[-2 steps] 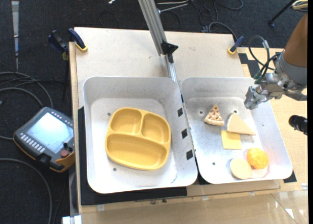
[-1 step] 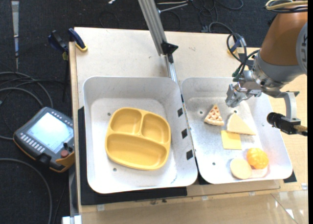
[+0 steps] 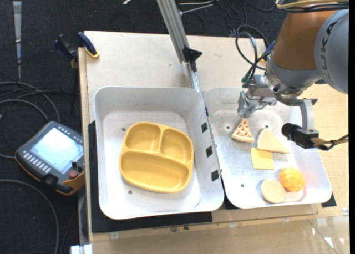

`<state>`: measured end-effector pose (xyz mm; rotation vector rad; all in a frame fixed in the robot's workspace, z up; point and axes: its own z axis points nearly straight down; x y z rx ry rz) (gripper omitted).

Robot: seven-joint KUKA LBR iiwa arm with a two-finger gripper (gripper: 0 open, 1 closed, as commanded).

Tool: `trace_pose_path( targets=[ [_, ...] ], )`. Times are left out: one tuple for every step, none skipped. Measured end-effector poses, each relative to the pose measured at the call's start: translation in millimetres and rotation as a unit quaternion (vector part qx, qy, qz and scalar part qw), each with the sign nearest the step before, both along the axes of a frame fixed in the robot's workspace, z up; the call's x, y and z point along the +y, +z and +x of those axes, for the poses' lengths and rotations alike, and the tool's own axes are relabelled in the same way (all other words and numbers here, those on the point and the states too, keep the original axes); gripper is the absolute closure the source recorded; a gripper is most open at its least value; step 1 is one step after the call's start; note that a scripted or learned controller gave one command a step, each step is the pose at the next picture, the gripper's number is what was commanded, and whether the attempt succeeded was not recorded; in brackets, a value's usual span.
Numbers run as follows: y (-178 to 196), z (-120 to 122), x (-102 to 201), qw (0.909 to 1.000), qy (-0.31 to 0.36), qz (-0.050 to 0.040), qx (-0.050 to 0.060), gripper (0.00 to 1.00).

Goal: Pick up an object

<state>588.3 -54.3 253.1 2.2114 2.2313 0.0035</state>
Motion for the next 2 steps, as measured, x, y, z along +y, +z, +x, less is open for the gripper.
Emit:
trace_pose_path(
  targets=[
    [-11.3, 10.4, 62.5, 1.0000, 0.000, 0.0002, 0.001, 1.00],
    [-24.6, 20.7, 120.0, 1.0000, 0.000, 0.0000, 0.001, 1.00]
  ],
)
